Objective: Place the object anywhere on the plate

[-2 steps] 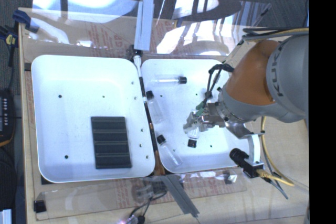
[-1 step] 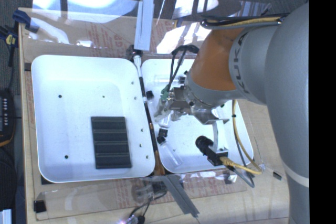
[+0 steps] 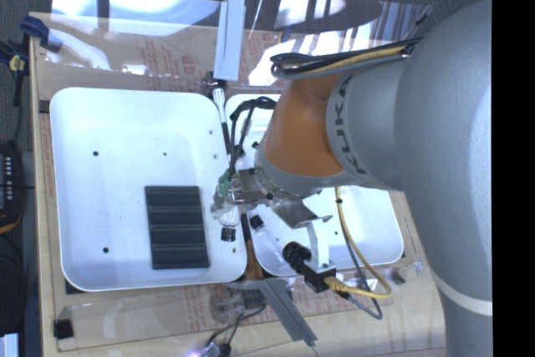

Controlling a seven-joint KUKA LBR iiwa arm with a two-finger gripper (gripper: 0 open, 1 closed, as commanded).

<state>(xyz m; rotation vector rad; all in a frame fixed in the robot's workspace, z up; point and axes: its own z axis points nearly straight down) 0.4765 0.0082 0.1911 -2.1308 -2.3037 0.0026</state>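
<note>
From where I stand the job looks to be in its early or middle stretch: the arm (image 3: 368,130) leans low over the seam between the two bins, and its bulk covers most of what matters. The claw (image 3: 230,201) seems to sit at the wrist's lower end, right by the dividing rims, but I cannot tell whether it is released, clenched or grasping anything.

I cannot pick out the object with any certainty. There is a small greenish, shiny clutter right at the claw, touching or nearly so, which might be it or might be part of the tool. I cannot make out a plate either.

To the claw's left, in the left bin (image 3: 100,121), a dark ribbed slab (image 3: 177,226) lies flat, near but apart from the claw. The right bin (image 3: 380,234) lies below and right of the claw, mostly under the arm, with a yellow cable (image 3: 355,263) looping across it.

My guess is the next move calls for lifting clear, so one can see whether anything came up, before carrying it over to the plate.
</note>
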